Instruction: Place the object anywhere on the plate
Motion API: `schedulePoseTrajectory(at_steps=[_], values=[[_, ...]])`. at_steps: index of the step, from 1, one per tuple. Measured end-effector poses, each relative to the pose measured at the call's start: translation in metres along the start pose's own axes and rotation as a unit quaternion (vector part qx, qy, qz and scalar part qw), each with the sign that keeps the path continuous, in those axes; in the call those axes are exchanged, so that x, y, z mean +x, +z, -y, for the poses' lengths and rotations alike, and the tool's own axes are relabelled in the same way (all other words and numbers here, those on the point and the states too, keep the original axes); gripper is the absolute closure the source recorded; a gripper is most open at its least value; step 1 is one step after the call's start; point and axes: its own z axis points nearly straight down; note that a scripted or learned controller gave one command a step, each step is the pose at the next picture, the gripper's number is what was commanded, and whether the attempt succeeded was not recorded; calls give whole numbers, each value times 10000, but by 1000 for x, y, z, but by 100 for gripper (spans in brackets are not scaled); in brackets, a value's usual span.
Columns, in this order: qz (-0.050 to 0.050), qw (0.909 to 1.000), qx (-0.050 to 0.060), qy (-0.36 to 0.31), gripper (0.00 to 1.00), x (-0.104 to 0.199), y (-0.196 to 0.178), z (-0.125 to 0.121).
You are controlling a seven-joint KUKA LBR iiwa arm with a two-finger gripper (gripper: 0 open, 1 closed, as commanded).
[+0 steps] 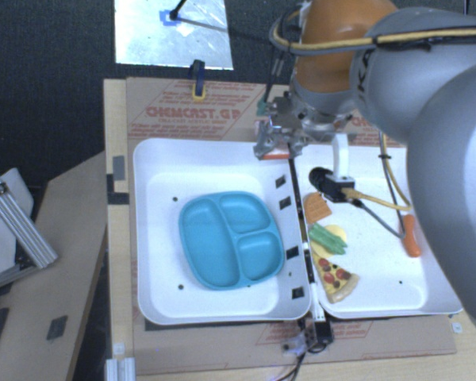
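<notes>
Hovering over the bins' rear divider, the jaws (274, 143) grip nothing visible; spacing unclear.

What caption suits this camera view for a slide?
Arm's gripper hovers at the bins' far edge; blue plate left, toy pizza and greens right.

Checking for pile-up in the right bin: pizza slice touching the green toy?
Apart. The camera view shows a strip of white bin floor between the pizza slice and the green toy, which lies above it on a yellow piece.
</notes>
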Motion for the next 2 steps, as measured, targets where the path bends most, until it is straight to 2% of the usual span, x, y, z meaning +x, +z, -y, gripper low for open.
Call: schedulePoseTrajectory(at_steps=[2], values=[[0,10000,-4,8,100,100,28,-14]])
